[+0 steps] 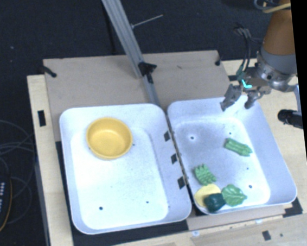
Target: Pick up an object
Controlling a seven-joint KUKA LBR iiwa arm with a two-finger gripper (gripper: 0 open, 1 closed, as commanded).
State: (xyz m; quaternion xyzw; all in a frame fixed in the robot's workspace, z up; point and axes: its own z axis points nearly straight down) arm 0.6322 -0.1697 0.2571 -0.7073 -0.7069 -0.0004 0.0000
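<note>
Open claw above the right bin's far edge, nothing between its fingers.

The claw [240,100] hangs with fingers spread. Below it in the right bin [271,151] lie five objects: a green oblong piece [237,147] nearest, a ridged green piece [203,173], then a yellow piece [204,192], a dark teal block [214,201] and a green leaf [233,194] clustered farthest. One yellow bowl [109,137] sits in the left bin [124,204], far off.

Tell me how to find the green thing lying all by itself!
Look at the right bin, the one with the small toys. Partway down its right side lies a long green piece, slanted. The other green toys huddle near the bottom edge beside a yellow one, but this one lies apart, closest to the gripper.
</note>
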